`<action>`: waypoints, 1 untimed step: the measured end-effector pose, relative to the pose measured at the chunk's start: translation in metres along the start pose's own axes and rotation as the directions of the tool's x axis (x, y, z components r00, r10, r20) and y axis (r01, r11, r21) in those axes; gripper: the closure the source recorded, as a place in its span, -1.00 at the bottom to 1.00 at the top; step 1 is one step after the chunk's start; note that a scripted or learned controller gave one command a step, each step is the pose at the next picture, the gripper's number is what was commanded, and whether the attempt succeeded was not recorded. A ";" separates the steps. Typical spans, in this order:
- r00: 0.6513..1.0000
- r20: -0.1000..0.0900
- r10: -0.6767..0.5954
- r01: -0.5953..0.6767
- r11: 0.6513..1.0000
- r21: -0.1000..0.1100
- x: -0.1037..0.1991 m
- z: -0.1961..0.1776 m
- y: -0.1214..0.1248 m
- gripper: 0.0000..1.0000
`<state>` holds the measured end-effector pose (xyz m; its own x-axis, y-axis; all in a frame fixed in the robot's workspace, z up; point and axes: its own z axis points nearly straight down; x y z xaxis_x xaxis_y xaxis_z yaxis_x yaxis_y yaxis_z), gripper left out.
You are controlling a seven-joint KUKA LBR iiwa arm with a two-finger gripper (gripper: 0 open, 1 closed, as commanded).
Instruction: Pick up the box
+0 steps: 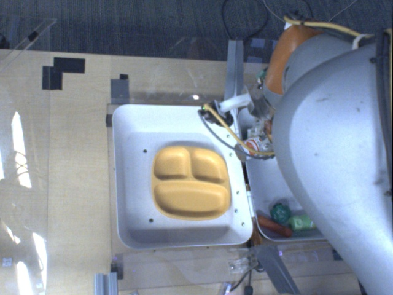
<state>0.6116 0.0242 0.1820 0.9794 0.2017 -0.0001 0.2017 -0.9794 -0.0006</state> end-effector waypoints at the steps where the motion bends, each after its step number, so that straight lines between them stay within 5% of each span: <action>1: 1.000 -0.001 0.000 0.000 1.000 -0.001 0.028 -0.022 -0.019 1.00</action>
<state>0.6354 0.0485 0.2043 0.9795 0.2013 0.0013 0.2013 -0.9795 0.0002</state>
